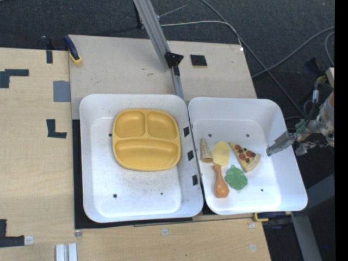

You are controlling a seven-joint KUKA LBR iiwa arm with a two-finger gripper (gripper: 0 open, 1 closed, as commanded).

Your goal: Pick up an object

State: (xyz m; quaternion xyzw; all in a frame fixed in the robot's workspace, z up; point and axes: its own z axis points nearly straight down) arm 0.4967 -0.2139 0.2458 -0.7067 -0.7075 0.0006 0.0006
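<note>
The right bin (272,113) holds several toy foods in a cluster near its left side: a tan cone (205,150), a pale yellow piece (221,153), a pizza slice (245,157), a green leafy piece (236,178) and an orange piece (219,185). My gripper (275,145) reaches in over the bin's right wall, low and slanted toward the pizza slice. It is a short way to the right of the slice, apart from it. Nothing shows in its grasp.
The left bin (92,145) carries a yellow divided plate (146,139). A grey metal strut (155,29) runs from the top of the view down to the gap between the bins. Cables trail over the dark floor at the upper right.
</note>
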